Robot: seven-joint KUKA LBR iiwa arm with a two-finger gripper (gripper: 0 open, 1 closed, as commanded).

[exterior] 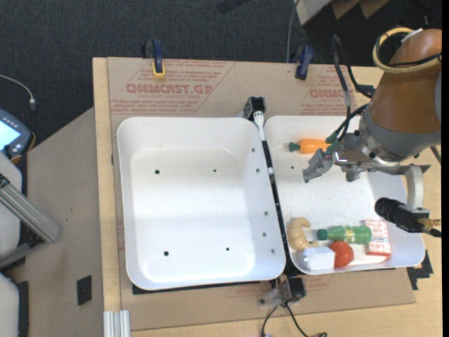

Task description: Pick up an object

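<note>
From the camera view, the gripper (pixel 335 168) hovered with fingers spread and nothing between them over the right bin (pixel 330 209), just beside the carrot (pixel 309 145) (apparently still approaching); next it needed lowering around it.

Two shallow white plastic bins sit side by side on a brown cardboard sheet (pixel 210 76). The left bin (pixel 189 202) has bare white floor. The right bin (pixel 295 128) has an orange toy carrot (pixel 309 145) at its far side. At its near side lie a green bottle (pixel 345 234), a red round toy (pixel 342 253) and a tan lump (pixel 298 232). The grey metal gripper (pixel 330 163) hangs over the right bin, near the carrot.
</note>
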